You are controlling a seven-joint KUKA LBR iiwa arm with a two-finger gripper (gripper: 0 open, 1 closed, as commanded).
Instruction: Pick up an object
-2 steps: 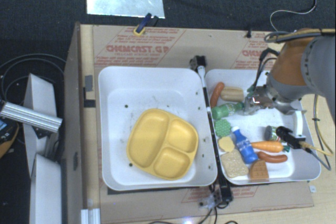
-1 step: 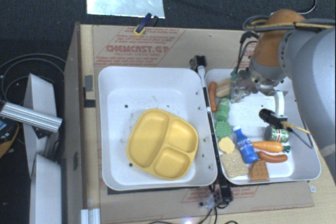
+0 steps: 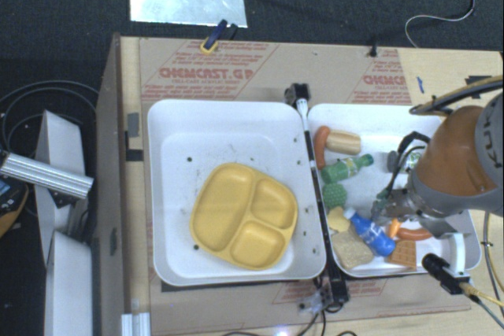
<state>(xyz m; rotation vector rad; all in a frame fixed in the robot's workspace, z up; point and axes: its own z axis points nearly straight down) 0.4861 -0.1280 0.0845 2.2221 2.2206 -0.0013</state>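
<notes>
My gripper [image 3: 388, 208] hangs low over the right bin [image 3: 378, 122], its tips just above a blue bottle [image 3: 370, 234] and beside an orange sausage-shaped piece [image 3: 409, 232]. The grey wrist hides whether anything sits between the fingers. Further left in this bin lie a green bottle [image 3: 346, 168], a tan bread roll [image 3: 342, 142], an orange hot dog [image 3: 320, 147], a green knobbly ball [image 3: 335, 193], a pale yellow chunk [image 3: 339, 219], a beige slice [image 3: 352, 250] and a waffle square [image 3: 403, 252].
A yellow divided plate [image 3: 244, 214] lies in the left bin [image 3: 177, 169]. A black clip [image 3: 299, 94] stands on the ridge between the bins. The arm's orange band [image 3: 465, 149] covers the right bin's right side.
</notes>
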